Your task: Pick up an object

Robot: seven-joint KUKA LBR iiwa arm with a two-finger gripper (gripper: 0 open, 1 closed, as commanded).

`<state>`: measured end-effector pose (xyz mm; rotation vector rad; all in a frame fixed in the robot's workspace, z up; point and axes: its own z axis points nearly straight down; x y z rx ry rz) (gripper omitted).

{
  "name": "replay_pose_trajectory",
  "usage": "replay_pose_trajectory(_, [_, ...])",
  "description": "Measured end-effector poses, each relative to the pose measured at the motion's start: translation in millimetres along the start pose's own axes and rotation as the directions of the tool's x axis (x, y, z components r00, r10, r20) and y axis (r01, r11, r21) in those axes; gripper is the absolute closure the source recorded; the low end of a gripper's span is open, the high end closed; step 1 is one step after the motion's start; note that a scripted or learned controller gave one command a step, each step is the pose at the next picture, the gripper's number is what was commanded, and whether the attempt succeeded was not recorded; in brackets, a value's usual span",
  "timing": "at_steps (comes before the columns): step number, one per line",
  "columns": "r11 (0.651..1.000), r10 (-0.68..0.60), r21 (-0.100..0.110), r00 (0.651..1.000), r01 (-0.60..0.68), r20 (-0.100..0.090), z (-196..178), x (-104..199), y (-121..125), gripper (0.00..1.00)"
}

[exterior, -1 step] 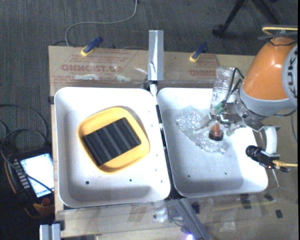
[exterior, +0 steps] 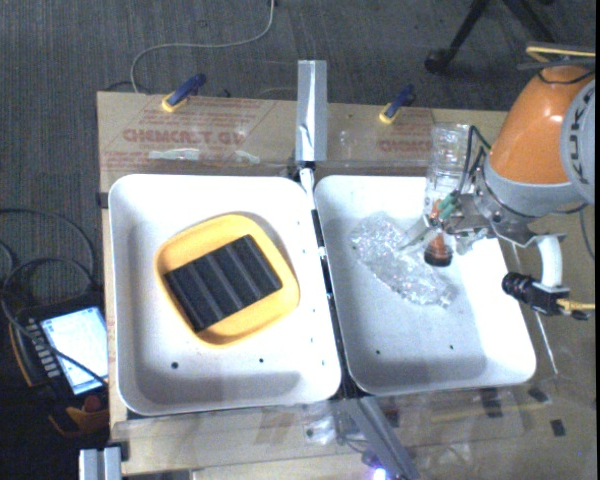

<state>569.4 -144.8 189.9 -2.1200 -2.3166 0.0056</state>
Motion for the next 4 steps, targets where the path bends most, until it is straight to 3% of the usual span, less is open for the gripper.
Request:
replay_pose_trajectory(1, [1.000,-0.016,0.001,1.000,0.016,-0.001,83,-48,12,0.00])
replay_pose_trajectory(2, [0.997,-0.079,-0.014,0.997,0.079,-0.001,97,-64,20,0.00])
replay_pose_trajectory(3, [0.997,-0.082,-0.017,0.997,0.081,-0.006,89,-61,21,1.00])
replay_pose_trajectory(4, [0.983,-0.182,-0.004,0.983,0.182,-0.003,10,13,46,1.00])
